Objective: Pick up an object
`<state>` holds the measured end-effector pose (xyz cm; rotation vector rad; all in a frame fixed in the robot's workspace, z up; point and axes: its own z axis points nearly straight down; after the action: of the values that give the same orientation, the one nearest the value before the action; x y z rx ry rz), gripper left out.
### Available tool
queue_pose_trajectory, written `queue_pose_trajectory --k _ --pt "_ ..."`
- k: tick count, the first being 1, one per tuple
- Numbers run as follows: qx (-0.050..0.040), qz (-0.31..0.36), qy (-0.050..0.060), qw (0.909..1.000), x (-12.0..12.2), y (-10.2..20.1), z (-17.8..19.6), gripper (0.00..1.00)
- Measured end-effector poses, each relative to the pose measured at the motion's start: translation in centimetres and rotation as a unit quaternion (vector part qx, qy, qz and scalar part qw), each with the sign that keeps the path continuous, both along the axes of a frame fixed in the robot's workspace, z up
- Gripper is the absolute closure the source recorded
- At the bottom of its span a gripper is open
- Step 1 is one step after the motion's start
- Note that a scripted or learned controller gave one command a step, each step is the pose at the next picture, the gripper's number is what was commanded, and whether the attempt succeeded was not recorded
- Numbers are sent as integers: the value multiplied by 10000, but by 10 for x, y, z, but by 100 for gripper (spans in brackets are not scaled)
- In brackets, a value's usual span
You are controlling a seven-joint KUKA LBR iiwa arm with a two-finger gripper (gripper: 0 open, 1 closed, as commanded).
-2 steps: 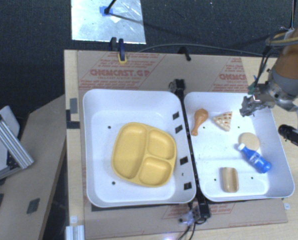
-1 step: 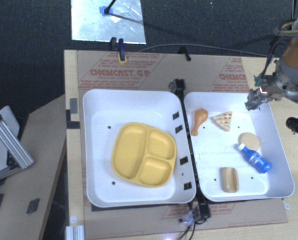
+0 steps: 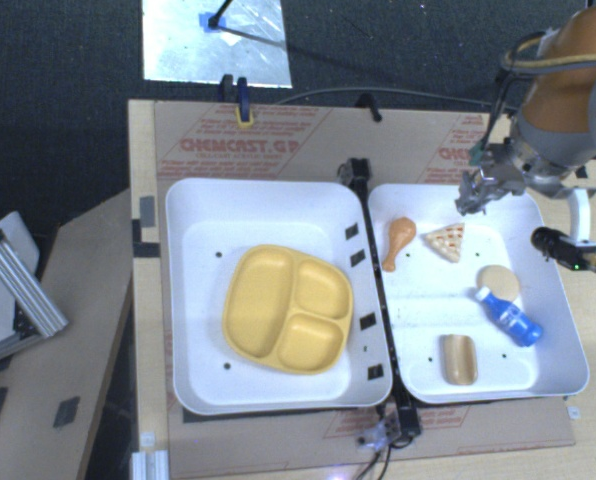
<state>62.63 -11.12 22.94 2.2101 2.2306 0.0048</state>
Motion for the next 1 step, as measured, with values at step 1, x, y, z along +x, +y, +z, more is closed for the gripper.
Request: queue_pose_trajectory --k 1 --pt "1 3 -1 10000 12 63 2 100"
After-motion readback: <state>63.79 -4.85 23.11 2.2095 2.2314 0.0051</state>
